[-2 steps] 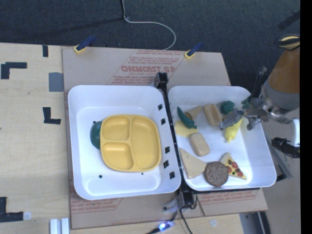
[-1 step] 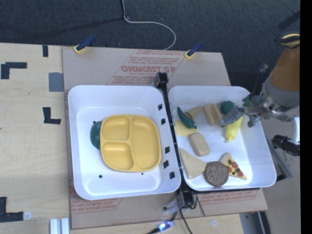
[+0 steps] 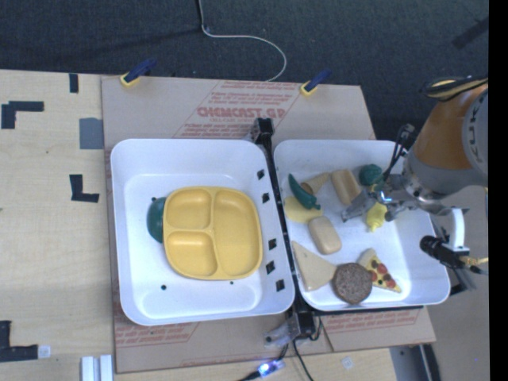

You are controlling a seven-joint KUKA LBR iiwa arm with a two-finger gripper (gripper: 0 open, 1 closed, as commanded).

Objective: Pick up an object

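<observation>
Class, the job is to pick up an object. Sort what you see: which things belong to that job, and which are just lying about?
Belongs to the job:
hand
yellow piece beside it
tan block
brown disc
pizza slice

Just lying about:
yellow tray
clips
white cable

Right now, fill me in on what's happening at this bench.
The grey and orange arm reaches in from the right, its gripper low over the right bin among toy food. It sits beside a small yellow piece, near a tan block, a brown patty and a pizza slice. Nothing is visibly lifted yet. The left bin holds a yellow divided plate.
</observation>
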